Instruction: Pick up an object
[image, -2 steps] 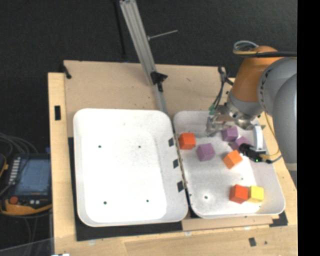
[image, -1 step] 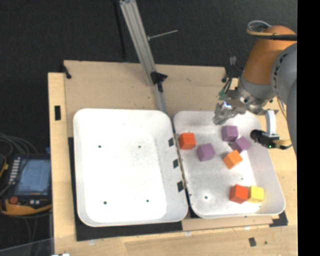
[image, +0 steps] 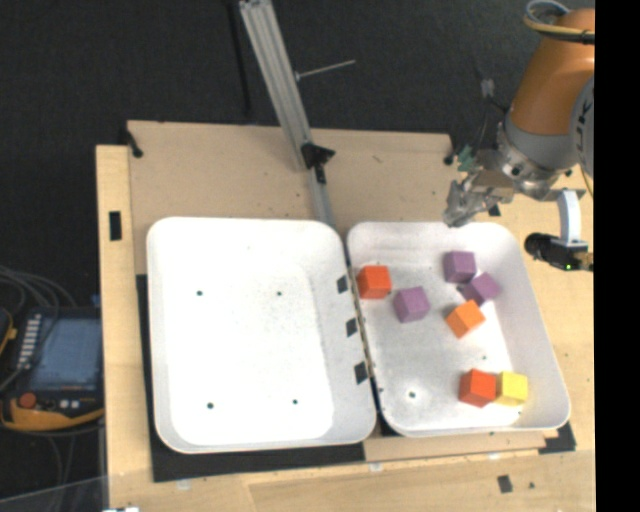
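Arm (image: 550, 90) cut off at top right; gripper (image: 462, 212) too blurred to read.

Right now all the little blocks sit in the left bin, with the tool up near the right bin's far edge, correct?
Not quite: the blocks sit in the right bin, not the left bin, as the camera view shows. The tool is indeed near the right bin's far edge.

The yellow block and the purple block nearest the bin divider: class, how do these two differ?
The yellow block is yellow; the purple block is purple. The yellow block touches a red-orange block near the bin's front right corner; the purple block stands alone, mid-bin. Both are small cubes of similar size in the right bin.
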